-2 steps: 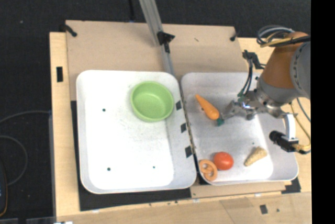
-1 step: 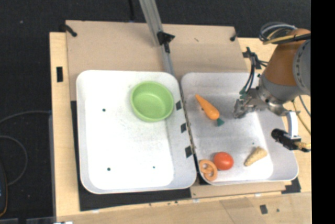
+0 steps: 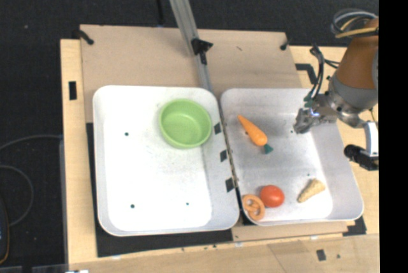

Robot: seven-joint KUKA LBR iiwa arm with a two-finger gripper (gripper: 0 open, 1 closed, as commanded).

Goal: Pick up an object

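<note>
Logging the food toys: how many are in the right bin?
4: carrot near the bin's upper left, tomato and pretzel at the lower left, wedge lower right. None looks hidden.

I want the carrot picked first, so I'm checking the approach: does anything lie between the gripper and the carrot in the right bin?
Nothing visible does. The gripper hangs over the right bin, and bare bin floor separates it from the carrot. The tomato, pretzel and wedge lie nearer the front edge, off that line.
</note>
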